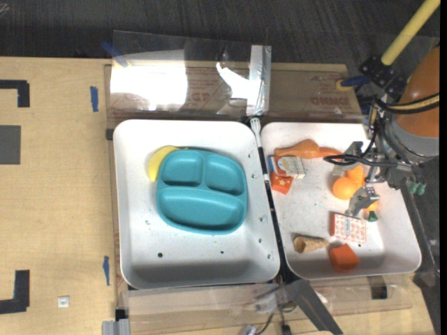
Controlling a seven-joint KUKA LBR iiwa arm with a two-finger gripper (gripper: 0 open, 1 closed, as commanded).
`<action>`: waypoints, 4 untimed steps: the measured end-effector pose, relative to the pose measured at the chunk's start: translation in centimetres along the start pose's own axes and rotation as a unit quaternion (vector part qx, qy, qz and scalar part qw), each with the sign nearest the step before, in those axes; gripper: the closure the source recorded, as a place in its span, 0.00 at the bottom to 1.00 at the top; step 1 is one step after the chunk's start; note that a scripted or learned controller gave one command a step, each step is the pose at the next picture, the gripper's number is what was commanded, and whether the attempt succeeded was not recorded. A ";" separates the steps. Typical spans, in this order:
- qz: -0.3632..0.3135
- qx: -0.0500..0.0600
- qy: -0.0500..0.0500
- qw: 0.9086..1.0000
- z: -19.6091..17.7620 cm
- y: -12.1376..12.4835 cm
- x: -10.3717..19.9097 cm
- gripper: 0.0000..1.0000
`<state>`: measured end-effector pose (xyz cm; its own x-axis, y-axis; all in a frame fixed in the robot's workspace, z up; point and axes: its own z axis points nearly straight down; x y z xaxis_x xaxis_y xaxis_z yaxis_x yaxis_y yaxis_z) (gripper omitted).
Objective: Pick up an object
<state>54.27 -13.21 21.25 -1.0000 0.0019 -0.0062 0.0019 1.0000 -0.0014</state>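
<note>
Right bin [398,257] holds the graspable clutter, so the arm [419,110] comes in from 3 o'clock and hangs its gripper [363,202] over the bin's middle, between an orange ball [345,186] at its 10 o'clock and a patterned card [348,229] at its 7 o'clock. Fingers are too small and cable-cluttered here; cannot tell if spread or pinching. Nothing is visibly between them, so judged not yet lifted. Candidate objects: ball is smooth, round, likely rolls; card is flat, hard to pinch; orange block [343,256] at the bin's 6 o'clock is matte, boxy, easiest; brown cone [309,243] beside it; orange carrot-like toy [305,149] at 11 o'clock. Left bin [133,208] carries a glossy teal divided tray [202,190] covering a yellow piece [159,158]. Both bins sit on the tan tabletop [49,208].
</note>
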 end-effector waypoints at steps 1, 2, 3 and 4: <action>-0.036 0.001 -0.005 0.999 12.3 -2.4 -3.5 0.00; -0.038 0.002 -0.011 0.999 10.9 -2.2 -3.9 1.00; -0.054 0.000 -0.007 0.999 -1.9 4.1 -8.8 1.00; 0.018 -0.001 -0.003 1.000 -2.6 9.6 -10.4 1.00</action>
<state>64.68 -3.58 23.90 -0.9992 0.0380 -0.0114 0.0379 0.9993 0.0018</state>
